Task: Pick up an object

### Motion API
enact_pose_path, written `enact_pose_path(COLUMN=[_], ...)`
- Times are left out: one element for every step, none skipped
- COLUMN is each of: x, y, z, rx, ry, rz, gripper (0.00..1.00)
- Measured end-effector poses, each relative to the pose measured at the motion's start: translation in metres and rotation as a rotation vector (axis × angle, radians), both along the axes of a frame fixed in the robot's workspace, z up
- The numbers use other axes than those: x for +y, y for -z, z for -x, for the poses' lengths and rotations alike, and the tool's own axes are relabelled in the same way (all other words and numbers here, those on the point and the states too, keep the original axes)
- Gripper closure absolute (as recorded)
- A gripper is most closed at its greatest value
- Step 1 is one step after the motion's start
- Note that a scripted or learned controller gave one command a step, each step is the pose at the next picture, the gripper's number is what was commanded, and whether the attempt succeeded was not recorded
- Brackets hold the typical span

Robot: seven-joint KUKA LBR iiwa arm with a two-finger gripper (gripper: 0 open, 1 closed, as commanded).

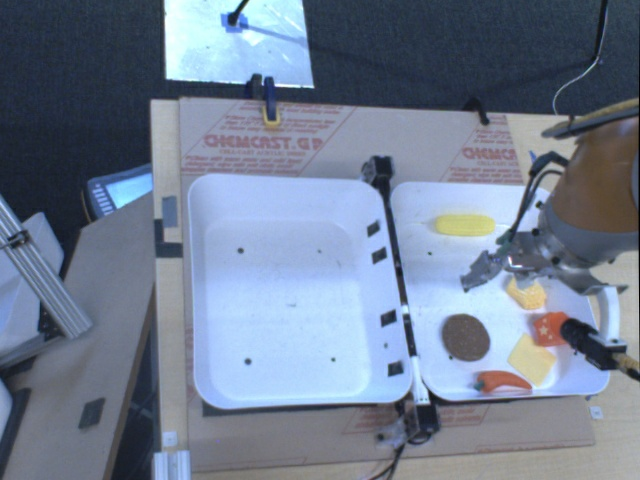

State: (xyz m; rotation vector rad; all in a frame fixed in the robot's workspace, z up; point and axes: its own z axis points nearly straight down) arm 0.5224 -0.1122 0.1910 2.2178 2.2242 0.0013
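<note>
Camera view. Two shallow white plastic bins are seen side by side on the table. The left white bin is noted beside the right white bin, the two rims touching along a black clipped seam.

In the right bin, a yellow corn cob toy is seen lying flat near the far wall. A round brown disc lies toward the near side. A flat pale yellow cheese wedge rests just beside it to the right, and a red-orange chilli pepper toy lies along the near rim. A small yellow chunk sits under the arm's wrist, and a small red block is partly covered by a black fitting.

The grey arm with orange band is seen reaching in from the right over the right bin. The pincer is held above the bin floor, between the corn cob and the brown disc (nothing seen between its tips). Whether it is released or clenched cannot be told.
</note>
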Motion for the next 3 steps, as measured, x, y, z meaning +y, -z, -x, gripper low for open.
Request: enact_pose_path(x=[-0.056, -0.042, -0.013], y=[0.005, -0.070, 0.032], z=[-0.024, 0.030, -0.054], rx=[-0.003, -0.003, 0.000], ry=[0.005, 0.003, -0.006], rz=[0.004, 0.001, 0.000], gripper=[0.00, 0.00, 0.00])
